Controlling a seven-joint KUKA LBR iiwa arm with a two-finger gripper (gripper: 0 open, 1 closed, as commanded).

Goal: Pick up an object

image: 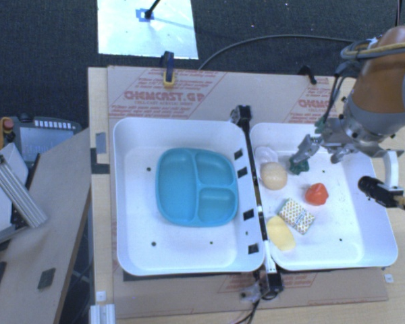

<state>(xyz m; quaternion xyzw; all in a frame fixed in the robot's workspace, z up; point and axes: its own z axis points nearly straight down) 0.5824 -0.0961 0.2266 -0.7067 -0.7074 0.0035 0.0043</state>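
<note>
Objects for picking are gathered in the right bin (371,248), and four loose ones can be counted there. One pale cream ball (274,176) lies at the bin's left side, close to the divider between the bins. One red-orange object (316,194) sits to the right of the ball, near the bin's middle. One small patterned packet (298,215), white with a yellow and dark print, lies tilted just nearer than these two. One yellow object (281,233) touches the packet's near-left corner and lies close to the divider. A faint translucent shape (264,154) is seen just beyond the ball, too pale to be identified. The gripper (298,162) is held low over the far part of the right bin, right of the ball and beyond the red-orange object; nothing is seen between its fingers, and whether they are apart or together cannot be told. The arm (381,79) enters from the right, its orange band visible at the upper right. One blue divided plate (196,185) with three compartments rests in the middle of the left bin (131,248). Two white bins in all are counted, side by side on the bench.
</note>
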